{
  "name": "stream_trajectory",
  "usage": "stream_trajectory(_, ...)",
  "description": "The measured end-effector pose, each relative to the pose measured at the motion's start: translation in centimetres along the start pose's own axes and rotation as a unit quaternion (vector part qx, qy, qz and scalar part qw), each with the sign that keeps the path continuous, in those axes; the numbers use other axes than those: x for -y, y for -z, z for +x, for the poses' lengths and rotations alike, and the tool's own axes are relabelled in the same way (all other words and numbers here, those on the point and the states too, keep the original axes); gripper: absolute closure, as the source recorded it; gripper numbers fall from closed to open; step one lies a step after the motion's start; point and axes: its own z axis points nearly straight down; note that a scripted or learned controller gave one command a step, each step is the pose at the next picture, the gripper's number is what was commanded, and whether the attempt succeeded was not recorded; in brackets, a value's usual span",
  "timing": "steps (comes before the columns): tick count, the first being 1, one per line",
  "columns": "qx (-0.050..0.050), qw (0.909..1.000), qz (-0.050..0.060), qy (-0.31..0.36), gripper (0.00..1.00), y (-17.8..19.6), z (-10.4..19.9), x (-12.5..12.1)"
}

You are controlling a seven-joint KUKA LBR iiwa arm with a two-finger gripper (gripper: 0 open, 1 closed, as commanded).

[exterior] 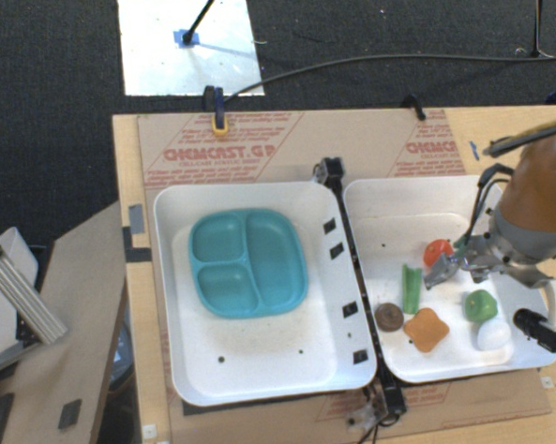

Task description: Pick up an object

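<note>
Camera view: seen from above at a slant, two shallow white bins sit side by side on a cardboard-covered bench.
Arm: the grey arm with its orange band reaches in from the right, over the right bin.
Gripper: the gripper is low in the right bin, its metal tip just beside the red object; whether the fingers are apart or together cannot be told from this angle, and nothing is seen held between them.
Right bin contents: red object near the middle; a green stick-shaped piece just left of the gripper; a round brown item by the divider; an orange piece beside it; a green ball-like object with a white object just below it.
Left bin: the left bin holds a teal divided plate, lying flat toward the upper half.
Beyond the bench: a white sheet lies on the dark floor.
</note>
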Motion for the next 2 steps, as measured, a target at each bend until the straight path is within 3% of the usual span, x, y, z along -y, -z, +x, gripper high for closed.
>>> stream_trajectory(1, 0.0, 1.0, -0.003, -0.001, 0.0, -3.6, -0.1, -0.2)
stream_trajectory(2, 0.001, 1.0, -0.005, 0.0, 1.0, -2.5, -0.1, -0.3)
